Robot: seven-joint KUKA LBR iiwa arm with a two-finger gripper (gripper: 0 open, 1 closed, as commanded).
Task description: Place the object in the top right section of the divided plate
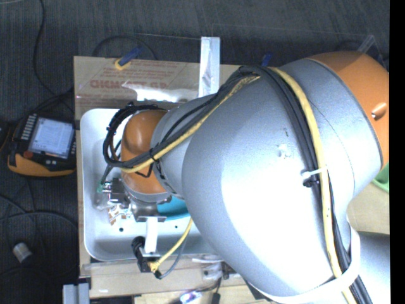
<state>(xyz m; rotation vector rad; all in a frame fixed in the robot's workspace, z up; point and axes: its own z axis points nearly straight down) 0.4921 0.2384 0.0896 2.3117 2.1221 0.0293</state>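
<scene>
From the fixed overhead camera, the large grey robot arm (272, 182) fills most of the right and centre of the frame, reaching in from the right, with a yellow cable and black cables strapped along its casing. Its orange band (142, 151) sits above the wrist, over the left white plastic bin (95, 233). Below the band, the wrist and gripper (117, 201) point down into that bin, close to its left wall. The metal parts at the tip are small and partly hidden by the wrist, so I cannot tell whether the fingers are spread or pressed together, nor whether anything sits between them. A light blue patch (172, 206) shows just right of the wrist inside the bin, under the arm; what it belongs to cannot be made out. The object to be placed and the divided plate cannot be identified here, since the arm covers most of the bin. Behind the bin lies a flat brown cardboard sheet with red lettering (145, 78) on the table. On the dark floor at left rests an orange handheld pendant with a lit screen (44, 141).
</scene>
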